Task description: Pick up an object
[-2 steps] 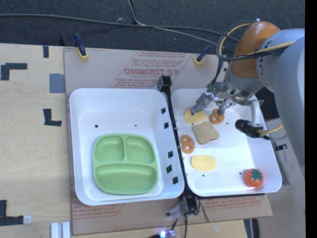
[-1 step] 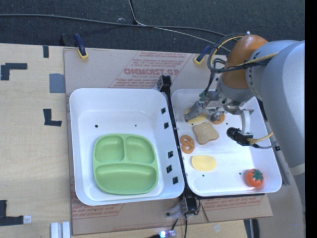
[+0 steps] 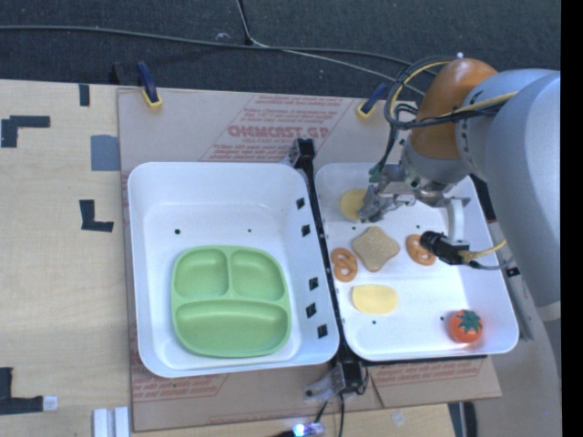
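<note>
The task names no single object; the things to hand all lie in the right bin (image 3: 492, 308). Closest to the pincer (image 3: 372, 209) is a pale yellow round piece (image 3: 352, 204), lying near the bin's far left corner; the pincer's tip is down at that piece's right edge, touching it or just beside it, and whether the piece is actually gripped cannot be told from this slanted view; how far the pincer is open cannot be told either, since the tip is small and dark against the wrist hardware.

Just in front of it lies a brown slice of toy bread (image 3: 375, 248), tilted; beside that to the left, against the dividing wall, a small pretzel (image 3: 344, 264); below the bread, a pale yellow oval piece (image 3: 374, 299); to the bread's right, a small orange ring-like piece (image 3: 420, 249) touching a black fitting with a yellow cable; in the bin's near right corner, a red tomato (image 3: 465, 326) with a green top.

The arm (image 3: 510, 153) comes in from the right, grey, with its orange band (image 3: 451, 107) above the wrist, cables looped around it.

The left bin (image 3: 150, 208) holds a green divided plate (image 3: 230, 300) with three compartments, lying flat toward the near side; both bins sit on a cardboard sheet (image 3: 273, 130) on the wooden desk (image 3: 55, 244).
</note>
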